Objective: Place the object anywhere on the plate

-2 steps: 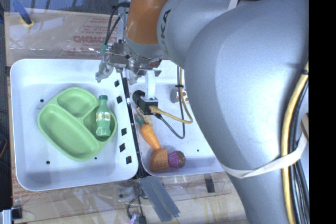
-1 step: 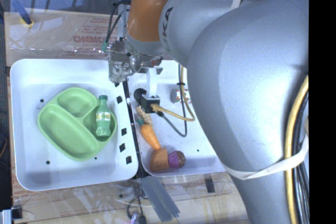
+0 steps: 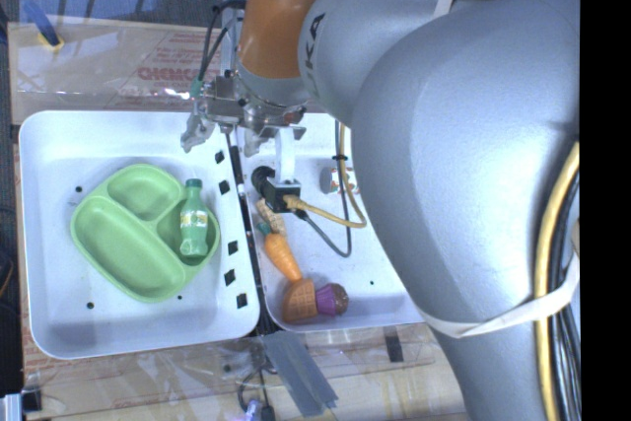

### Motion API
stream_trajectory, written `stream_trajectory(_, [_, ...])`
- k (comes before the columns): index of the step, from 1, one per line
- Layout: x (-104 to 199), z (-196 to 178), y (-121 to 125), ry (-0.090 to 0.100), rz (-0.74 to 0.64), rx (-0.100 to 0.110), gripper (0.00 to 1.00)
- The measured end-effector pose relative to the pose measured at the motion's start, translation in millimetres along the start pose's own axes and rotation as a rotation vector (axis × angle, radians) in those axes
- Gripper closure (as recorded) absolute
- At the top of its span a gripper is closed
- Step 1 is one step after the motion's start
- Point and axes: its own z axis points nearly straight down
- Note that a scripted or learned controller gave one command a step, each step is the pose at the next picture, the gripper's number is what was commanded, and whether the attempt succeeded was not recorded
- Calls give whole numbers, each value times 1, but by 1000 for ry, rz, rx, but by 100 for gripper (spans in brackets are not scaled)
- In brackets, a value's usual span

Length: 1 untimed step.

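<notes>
A small green plastic bottle with a green cap and yellow label (image 3: 194, 222) lies in the right-hand compartment of the pale green, three-compartment plastic plate (image 3: 113, 237), its cap pointing toward the far rim. The plate sits in the left shallow white bin (image 3: 49, 311). The gripper (image 3: 232, 138) hangs above the divide between the two bins, near the far edge, apart from the bottle and plate. Its fingers cannot be made out clearly enough to tell how far open they are, and nothing is seen between them. In the right white bin (image 3: 380, 296) lie an orange toy carrot (image 3: 283, 258) and, just beside it, a toy ice-cream cone with a purple scoop (image 3: 315, 300). The tabletop (image 3: 108, 64) beyond carries clear plastic sheeting.
</notes>
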Motion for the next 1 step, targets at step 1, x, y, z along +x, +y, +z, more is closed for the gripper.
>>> stream_trajectory(1, [0,-9,0,0,-2,3,100])
